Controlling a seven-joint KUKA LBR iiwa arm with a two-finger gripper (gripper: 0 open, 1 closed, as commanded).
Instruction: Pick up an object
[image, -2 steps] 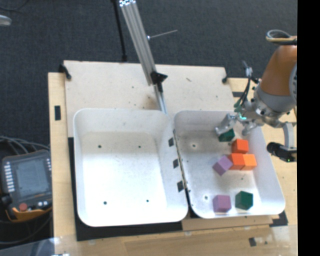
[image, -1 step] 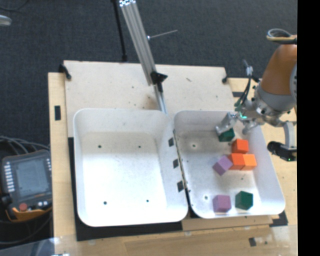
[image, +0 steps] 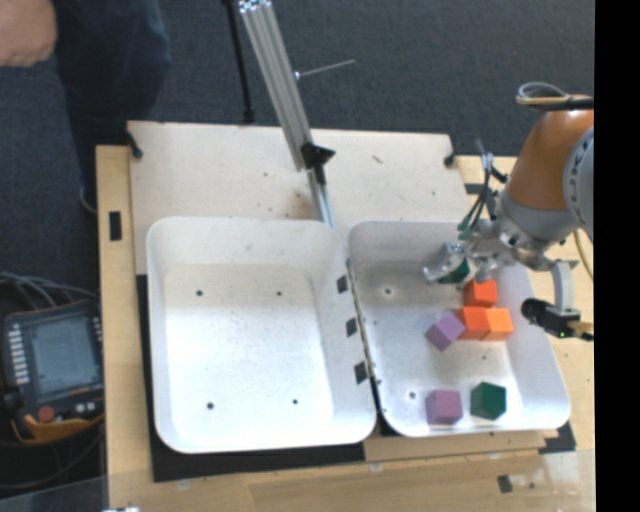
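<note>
Several small blocks lie in the right bin (image: 400, 260). Two orange blocks sit close together, one (image: 483, 292) just behind the other (image: 487, 321). A purple block (image: 446, 330) touches the nearer orange one on its left. Near the front wall rest another purple block (image: 443, 405) and a dark green block (image: 488, 399). My gripper (image: 456, 266) hangs over the back of the right bin, just left of and behind the far orange block. A bit of green shows at its fingers, too small to make out.
The left bin (image: 250, 330) lies beside the right one. A slanted metal pole (image: 285, 95) rises from the back of the bench. A teach pendant (image: 55, 360) sits off the bench at the left.
</note>
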